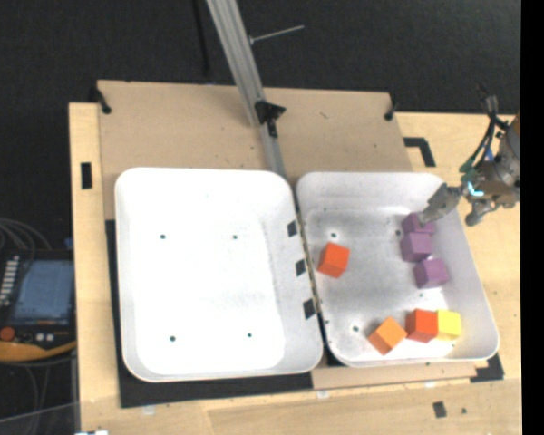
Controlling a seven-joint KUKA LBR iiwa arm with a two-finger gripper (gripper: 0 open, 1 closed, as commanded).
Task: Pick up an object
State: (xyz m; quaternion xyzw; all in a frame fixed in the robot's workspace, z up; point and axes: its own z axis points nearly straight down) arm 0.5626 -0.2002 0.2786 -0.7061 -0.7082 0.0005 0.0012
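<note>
The desk (208,107) is a pale wooden board that takes up most of the frame, set against a dark floor. On it lie two shallow white bins side by side. The left bin (208,270) sits at centre-left. The right bin (363,207) sits at centre-right and carries all the blocks. A grey metal rail (240,62) slants down from the top centre of the frame to the gap between the bins.

At the right edge of the frame, level with the top of the right bin, is the end effector (461,199). Two fingers are spread apart, one reaching down-left over the bin's upper right corner and ending just beside the upper purple block (419,238). Nothing sits between the fingers.

In the right bin, a second purple block (432,271) lies just below the first, near the bin's right wall. An orange block (334,259) stands alone at the bin's left side, well apart from the others. Along the bin's lower edge three blocks form a row: a lighter orange block (389,334), a red-orange block (422,324) touching it, and a yellow block (449,323) at the right end.

At the lower left of the frame a handheld control pendant (32,302) with a blue screen lies off the desk.
</note>
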